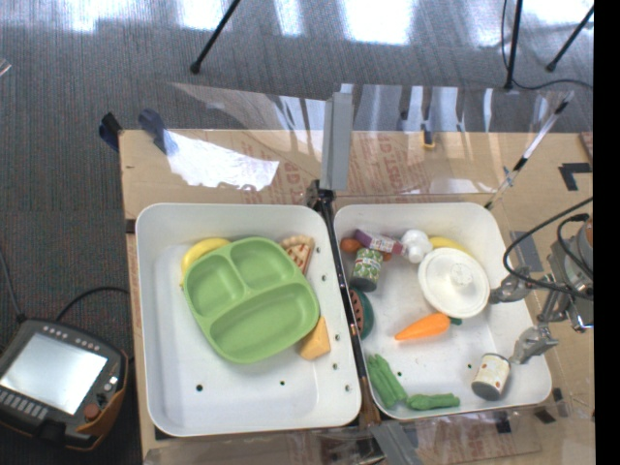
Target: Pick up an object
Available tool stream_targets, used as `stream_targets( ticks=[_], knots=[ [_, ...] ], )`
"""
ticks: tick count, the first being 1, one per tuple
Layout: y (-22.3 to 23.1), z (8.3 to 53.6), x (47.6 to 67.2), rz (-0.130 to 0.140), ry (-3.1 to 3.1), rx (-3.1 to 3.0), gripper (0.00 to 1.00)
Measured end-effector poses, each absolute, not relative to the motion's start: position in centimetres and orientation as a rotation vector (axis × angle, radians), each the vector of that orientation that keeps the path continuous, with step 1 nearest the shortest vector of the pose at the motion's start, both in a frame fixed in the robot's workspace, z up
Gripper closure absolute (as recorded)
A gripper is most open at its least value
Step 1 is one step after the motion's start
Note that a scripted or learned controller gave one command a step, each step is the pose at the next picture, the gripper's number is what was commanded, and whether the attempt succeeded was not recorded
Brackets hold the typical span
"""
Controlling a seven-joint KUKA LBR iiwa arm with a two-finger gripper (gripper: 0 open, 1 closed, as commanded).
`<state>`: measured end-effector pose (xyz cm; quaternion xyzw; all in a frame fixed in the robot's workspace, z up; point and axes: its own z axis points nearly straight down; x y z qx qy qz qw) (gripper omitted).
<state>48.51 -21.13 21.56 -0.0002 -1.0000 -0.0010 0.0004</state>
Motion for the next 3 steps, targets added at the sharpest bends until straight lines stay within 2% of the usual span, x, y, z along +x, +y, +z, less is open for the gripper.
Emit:
stream_targets(
  ticks=[1,2,3],
  knots=[
    [-13.7,12.2,51.6,-0.009,-3.127,-0.171,0.00],
    [-9.7,8.5,54.1,-0.006,-3.131,-0.168,0.00],
    [-11.0,8.8,63.3,-0.001,-3.143,-0.100,0.00]
  ],
)
